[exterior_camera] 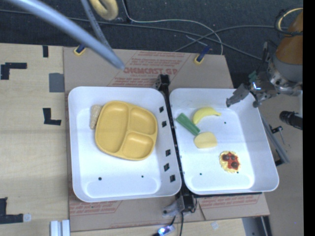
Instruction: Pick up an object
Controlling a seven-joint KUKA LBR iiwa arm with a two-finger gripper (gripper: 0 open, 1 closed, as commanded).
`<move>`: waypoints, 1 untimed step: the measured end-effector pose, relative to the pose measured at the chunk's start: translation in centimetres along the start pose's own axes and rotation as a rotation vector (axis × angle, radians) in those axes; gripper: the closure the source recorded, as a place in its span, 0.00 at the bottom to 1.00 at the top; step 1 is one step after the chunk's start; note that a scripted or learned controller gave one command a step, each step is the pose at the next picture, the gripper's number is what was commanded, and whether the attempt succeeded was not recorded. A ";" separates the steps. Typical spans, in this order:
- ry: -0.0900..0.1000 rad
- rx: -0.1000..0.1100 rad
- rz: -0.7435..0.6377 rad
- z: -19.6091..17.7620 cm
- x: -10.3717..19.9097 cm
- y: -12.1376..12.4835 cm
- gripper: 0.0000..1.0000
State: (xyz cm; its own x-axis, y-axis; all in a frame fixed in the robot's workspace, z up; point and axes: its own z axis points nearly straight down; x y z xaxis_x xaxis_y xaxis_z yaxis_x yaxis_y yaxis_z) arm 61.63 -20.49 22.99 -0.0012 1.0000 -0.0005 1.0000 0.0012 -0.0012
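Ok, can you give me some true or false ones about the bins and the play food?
1. The yellow plate sits in the left bin. True.
2. The banana is in the left bin. False: it lies in the right bin, near the green stick.
3. The gripper is holding the banana. False: the gripper is up at the right bin's top right edge, apart from the banana.
4. A small pizza with red bits lies in the right bin. True.
5. The yellow plate has just one big space. False: it is split into three sections.
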 end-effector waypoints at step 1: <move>0.001 0.005 -0.001 4.9 1.0 -0.1 0.00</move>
State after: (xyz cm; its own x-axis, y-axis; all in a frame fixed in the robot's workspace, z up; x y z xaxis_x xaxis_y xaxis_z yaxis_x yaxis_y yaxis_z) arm 61.56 -19.52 18.05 -0.0019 1.0000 0.0001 1.0000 0.0019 -0.0062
